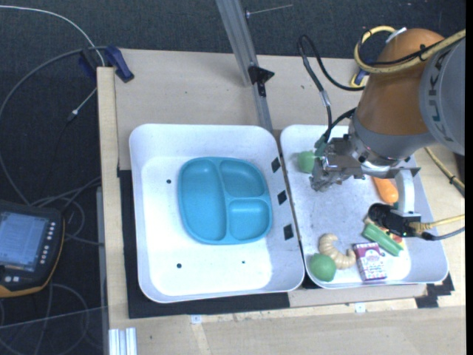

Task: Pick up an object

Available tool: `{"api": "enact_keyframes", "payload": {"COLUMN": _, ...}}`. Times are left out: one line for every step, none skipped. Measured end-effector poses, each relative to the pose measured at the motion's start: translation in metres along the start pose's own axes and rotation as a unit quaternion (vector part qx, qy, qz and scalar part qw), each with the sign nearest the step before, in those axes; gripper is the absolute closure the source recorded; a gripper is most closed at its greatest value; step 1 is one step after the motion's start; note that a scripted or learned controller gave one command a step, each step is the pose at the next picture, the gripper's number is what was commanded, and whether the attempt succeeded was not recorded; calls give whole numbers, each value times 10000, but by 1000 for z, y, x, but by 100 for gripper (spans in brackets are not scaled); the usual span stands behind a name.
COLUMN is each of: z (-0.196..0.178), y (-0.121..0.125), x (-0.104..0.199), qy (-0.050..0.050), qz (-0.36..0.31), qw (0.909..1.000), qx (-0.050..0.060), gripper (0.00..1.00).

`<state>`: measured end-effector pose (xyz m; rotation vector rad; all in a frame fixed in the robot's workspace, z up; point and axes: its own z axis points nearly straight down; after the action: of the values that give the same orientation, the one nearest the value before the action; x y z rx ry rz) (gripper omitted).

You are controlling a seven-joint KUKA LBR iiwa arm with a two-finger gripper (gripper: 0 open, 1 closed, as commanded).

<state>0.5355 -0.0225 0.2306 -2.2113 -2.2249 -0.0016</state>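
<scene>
On the bench the right bin holds the loose objects, and the gripper hangs low at its far left near a green ball, which could roll off against the wall if nudged.

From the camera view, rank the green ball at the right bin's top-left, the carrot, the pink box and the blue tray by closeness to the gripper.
Measured from the gripper:
1. green ball, just upper-left of it.
2. carrot, to its right.
3. pink box and blue tray, too close to call: box lower-right, tray in the left bin.
</scene>
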Motion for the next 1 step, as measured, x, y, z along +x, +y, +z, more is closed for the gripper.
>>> {"api": "enact_keyframes", "payload": {"z": -11, "y": -11, "x": 51, "qy": 0, "qz": -5, "qw": 10000, "qx": -4, "gripper": 100}}
